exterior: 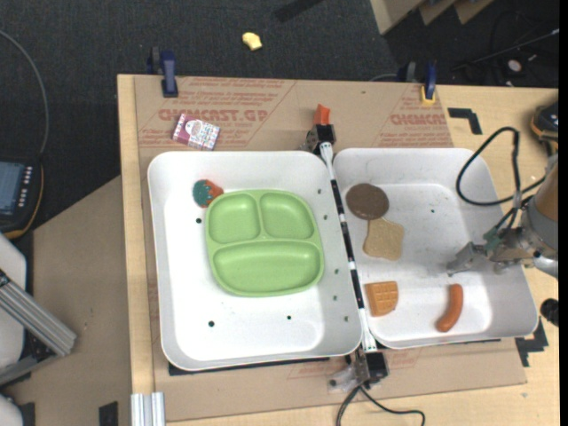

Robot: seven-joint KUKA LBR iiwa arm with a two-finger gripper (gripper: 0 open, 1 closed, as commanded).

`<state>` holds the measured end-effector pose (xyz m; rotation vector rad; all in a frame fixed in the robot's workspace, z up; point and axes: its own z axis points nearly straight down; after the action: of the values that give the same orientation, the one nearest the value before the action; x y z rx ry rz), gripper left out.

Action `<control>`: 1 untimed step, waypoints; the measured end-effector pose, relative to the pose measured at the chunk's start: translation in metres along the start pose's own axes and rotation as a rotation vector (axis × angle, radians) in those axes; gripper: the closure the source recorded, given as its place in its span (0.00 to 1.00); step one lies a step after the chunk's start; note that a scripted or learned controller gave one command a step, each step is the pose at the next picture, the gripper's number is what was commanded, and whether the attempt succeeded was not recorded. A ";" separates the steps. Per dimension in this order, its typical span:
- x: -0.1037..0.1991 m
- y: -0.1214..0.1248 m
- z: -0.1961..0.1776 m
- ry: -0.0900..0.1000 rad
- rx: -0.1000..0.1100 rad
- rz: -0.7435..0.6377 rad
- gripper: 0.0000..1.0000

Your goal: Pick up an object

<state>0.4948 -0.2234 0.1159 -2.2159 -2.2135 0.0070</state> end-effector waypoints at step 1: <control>0.025 0.035 -0.099 -0.007 -0.022 -0.007 0.00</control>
<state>0.5310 -0.1992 0.2143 -2.2230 -2.2355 -0.0094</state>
